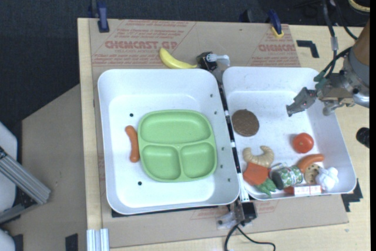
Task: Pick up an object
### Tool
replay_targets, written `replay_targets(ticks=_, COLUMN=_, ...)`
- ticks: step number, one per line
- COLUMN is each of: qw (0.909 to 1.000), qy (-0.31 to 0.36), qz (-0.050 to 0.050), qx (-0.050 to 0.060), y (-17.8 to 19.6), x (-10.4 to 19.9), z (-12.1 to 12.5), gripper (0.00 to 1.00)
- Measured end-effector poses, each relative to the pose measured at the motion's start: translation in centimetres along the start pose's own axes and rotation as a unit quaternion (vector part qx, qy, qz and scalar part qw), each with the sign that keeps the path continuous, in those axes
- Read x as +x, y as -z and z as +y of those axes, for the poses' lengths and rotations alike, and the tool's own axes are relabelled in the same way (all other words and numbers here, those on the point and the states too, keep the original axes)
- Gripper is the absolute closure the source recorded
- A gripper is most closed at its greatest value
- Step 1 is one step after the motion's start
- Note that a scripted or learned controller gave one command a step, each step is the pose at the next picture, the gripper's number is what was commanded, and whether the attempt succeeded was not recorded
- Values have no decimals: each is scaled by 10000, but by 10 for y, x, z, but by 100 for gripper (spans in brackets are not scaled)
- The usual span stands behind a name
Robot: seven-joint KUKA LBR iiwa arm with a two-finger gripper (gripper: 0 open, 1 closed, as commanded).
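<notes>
My gripper [308, 107] hangs over the right bin [276, 82], near its right wall, open with nothing between its fingers. A red tomato [303, 142] lies just below it in the view. Left of it is a brown round patty [245, 123]. Along the bin's near side lie a tan croissant [259, 155], an orange-red piece [256, 174], a small can [288, 176], an orange slice-shaped piece [310, 160] and a white item [329, 176].
The left bin [111, 97] holds a green divided plate [176, 145] and an orange sausage [133, 143]. A banana [175, 60] and a small black-and-white object [212, 60] lie on the board behind the bins. Blue clamps [103, 13] hold the board's back edge.
</notes>
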State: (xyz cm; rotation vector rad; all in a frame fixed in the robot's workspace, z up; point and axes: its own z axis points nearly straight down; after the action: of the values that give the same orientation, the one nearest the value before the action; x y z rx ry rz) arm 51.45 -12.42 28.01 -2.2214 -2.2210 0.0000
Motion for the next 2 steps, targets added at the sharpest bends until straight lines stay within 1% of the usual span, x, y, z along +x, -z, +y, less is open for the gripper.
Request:
replay_targets(ticks=1, qw=10000, qy=-26, qz=10, qx=41, y=-69, x=-47, z=-33, gripper=0)
replay_targets(ticks=2, qw=10000, qy=-9, qz=2, qx=7, y=-153, x=-89, z=0, gripper=0)
